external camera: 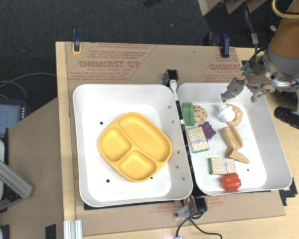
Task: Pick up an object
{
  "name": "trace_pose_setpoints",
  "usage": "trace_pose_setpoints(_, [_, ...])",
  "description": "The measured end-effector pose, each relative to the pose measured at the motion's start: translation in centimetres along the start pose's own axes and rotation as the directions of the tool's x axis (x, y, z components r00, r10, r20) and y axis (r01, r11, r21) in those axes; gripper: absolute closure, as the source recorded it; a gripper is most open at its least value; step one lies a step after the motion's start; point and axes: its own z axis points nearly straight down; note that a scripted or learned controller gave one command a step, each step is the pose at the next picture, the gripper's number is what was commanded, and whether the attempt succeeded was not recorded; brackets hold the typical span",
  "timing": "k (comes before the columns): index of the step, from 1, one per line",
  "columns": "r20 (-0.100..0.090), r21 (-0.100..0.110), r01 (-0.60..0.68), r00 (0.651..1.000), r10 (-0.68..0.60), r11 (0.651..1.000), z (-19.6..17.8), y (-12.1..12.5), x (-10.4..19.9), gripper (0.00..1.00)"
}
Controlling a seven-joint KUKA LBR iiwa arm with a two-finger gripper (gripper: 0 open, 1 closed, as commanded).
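Observation:
My gripper [245, 90] hangs over the far part of the right bin [276, 148], open, with nothing between its fingers. Just below and left of it lie a white ball and a tan ring-shaped pastry [230, 113]. Further toward the front of the bin are a tan bread roll [233, 137], a tan wedge [239, 157], a speckled packet [222, 166] and a red pepper [231, 181]. Along the bin's left side sit a green block [188, 113], a cookie [200, 114], purple grapes [208, 130] and a second packet [197, 139].
The left bin [87, 113] holds a yellow divided plate [134, 146]. A black ridge [182, 128] runs between the bins. The arm's orange band [289, 39] stands at the upper right. Blue clamps [77, 40] hold the bench board at the back.

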Motion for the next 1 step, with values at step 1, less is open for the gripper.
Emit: trace_pose_setpoints(1, [0.001,0.006,-0.008,1.000,0.008,1.000,4.09,-3.71,-7.68,0.00])
